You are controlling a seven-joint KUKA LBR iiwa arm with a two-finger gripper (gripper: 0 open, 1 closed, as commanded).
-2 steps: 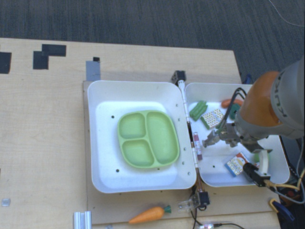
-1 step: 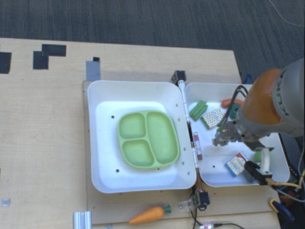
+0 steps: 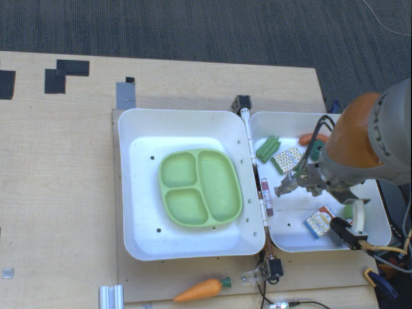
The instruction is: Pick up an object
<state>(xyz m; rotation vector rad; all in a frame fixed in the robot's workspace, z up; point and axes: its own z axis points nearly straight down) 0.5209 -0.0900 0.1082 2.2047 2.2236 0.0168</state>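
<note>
End effector (image 3: 288,187): in right bin (image 3: 283,235), grip state cannot tell.
Divided plate (image 3: 200,188): green, left bin (image 3: 138,172).
Carrot (image 3: 199,290): worktop (image 3: 58,192), 6 o'clock of plate.

Arm (image 3: 367,140) cut off at right edge, covering part of right bin (image 3: 283,240). Orange item (image 3: 309,138) partly hidden. Small packet (image 3: 318,223) print illegible.

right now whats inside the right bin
In the right bin: a green block, a patterned packet, an orange item and a small box. The arm covers the bin's far right side.
</note>
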